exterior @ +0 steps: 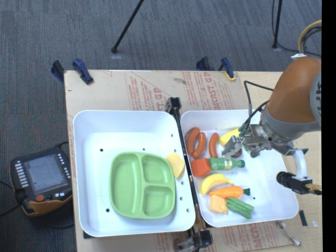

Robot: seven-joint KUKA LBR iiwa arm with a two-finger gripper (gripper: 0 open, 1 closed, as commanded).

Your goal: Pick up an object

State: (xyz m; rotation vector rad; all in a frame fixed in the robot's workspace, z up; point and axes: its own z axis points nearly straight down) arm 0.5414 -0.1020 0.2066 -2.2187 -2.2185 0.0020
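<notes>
My gripper hangs low over the back middle of the right bin. It is just above a yellow lemon-like piece and a small dark brown item. A green bottle lies on its side directly in front of it. To its left are a red sausage and a curved pair of brown sausages. An orange-red block, a banana, a carrot, an orange wedge and a green vegetable lie nearer the front.
The left bin holds a green divided plate and a yellow piece by its right wall. A black divider runs between the bins. A teach pendant sits off the bench's left side.
</notes>
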